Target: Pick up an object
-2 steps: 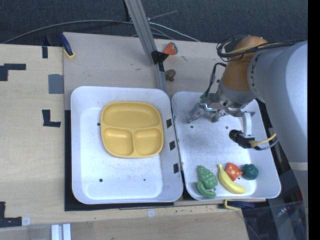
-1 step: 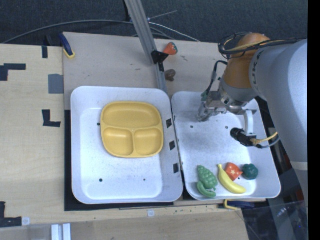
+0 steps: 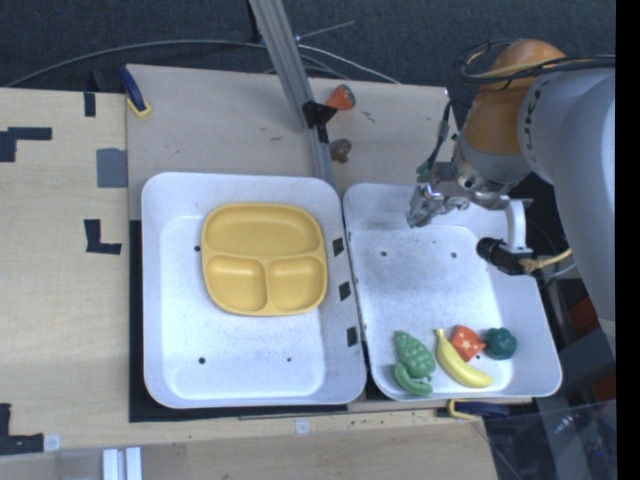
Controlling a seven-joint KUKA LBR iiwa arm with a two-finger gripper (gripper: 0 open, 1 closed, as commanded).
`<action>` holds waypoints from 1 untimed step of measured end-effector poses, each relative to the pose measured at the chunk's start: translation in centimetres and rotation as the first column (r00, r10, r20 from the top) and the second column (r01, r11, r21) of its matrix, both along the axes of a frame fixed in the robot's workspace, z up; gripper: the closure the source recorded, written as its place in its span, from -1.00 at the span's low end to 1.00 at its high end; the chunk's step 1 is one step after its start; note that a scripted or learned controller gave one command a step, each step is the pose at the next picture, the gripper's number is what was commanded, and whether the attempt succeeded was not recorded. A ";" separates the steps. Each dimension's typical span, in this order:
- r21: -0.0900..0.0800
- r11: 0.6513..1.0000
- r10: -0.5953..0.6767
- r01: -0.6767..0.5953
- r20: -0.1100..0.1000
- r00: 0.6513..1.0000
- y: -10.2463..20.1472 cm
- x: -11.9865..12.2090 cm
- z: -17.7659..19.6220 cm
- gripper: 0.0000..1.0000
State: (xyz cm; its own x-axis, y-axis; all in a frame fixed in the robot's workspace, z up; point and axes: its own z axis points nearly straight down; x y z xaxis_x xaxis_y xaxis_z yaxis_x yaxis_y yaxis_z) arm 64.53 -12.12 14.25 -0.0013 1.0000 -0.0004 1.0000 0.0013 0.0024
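The claw (image 3: pixel 424 208) hovers over the right bin (image 3: pixel 420 268), well apart from the banana (image 3: pixel 460 363); its grip state is unclear.

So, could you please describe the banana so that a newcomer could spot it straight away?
Look in the right white bin, at its near edge, where small toy foods cluster. The banana is the curved yellow piece between the green item and the red one.

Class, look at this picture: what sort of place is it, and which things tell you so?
Probably a robotics lab bench: a grey robot arm reaches over two shallow white bins, with plastic toy food and a yellow divided plastic tray as practice objects.
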 end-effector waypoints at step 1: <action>0.000 1.000 0.000 0.000 0.002 1.000 -0.2 0.6 4.4 1.00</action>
State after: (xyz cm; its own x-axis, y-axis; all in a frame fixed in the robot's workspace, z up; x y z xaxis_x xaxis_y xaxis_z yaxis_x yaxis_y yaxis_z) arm 65.12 -12.31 18.67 -0.0015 1.0000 -0.0008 1.0000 0.0015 0.0040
